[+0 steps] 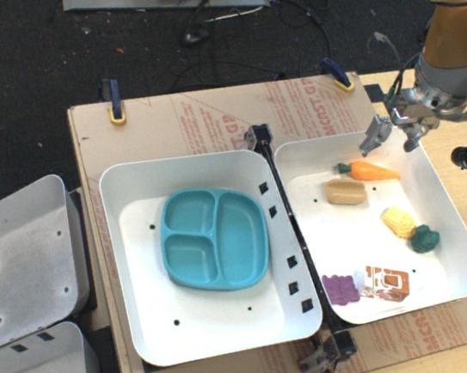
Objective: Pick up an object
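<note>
The right bin (443,193) holds an orange carrot (372,170), a tan bread-like piece (346,192), a yellow corn cob (398,221), a dark green lump (425,239), a purple grape bunch (341,288) and a small red-and-white packet (385,281). My gripper (394,136) hangs over the bin's far right corner, just above and right of the carrot. Its two fingers stand spread apart, with nothing between them.
The left bin (129,240) holds a teal divided plate (215,238). A black divider with clips (283,217) runs between the bins. White trays (18,257) lie off the bench to the left. Blue and yellow clamps (115,102) grip the board's far edge.
</note>
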`<state>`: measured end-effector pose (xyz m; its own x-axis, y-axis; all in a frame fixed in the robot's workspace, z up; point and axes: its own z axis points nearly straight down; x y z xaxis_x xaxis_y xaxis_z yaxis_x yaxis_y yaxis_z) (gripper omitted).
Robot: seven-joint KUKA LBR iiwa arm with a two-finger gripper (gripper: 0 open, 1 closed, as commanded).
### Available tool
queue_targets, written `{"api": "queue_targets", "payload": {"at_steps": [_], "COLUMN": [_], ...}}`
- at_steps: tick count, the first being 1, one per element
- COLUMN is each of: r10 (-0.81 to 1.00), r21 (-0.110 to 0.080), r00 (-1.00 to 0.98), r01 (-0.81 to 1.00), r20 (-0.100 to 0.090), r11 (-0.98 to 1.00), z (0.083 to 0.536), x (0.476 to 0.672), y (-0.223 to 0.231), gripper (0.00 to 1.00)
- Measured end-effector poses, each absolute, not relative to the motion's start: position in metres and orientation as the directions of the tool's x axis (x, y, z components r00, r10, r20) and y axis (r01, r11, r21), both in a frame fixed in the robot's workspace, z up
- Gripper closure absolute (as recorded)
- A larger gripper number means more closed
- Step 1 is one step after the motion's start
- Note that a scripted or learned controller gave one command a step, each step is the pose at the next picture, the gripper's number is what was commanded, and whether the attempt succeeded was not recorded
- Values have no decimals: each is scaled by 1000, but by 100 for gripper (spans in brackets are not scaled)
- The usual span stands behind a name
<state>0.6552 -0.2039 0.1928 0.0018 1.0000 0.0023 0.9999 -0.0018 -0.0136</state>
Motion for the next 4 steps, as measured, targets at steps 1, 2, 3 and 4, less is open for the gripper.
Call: {"api": "queue_targets", "payload": {"at_steps": [1,2,3,4], "r10": [1000,1000,1000,1000], "r21": [1,-3,13,7], "r00": [-1,-2,-4,-5], "r01": [1000,1000,1000,1000], "r20": [-1,0,-10,-7], "r11": [1,2,4,5], "z": [203,144,98,113], "x": [658,653,656,656], "y": [-203,-196,-199,-199], "gripper": [0,0,0,100]}}
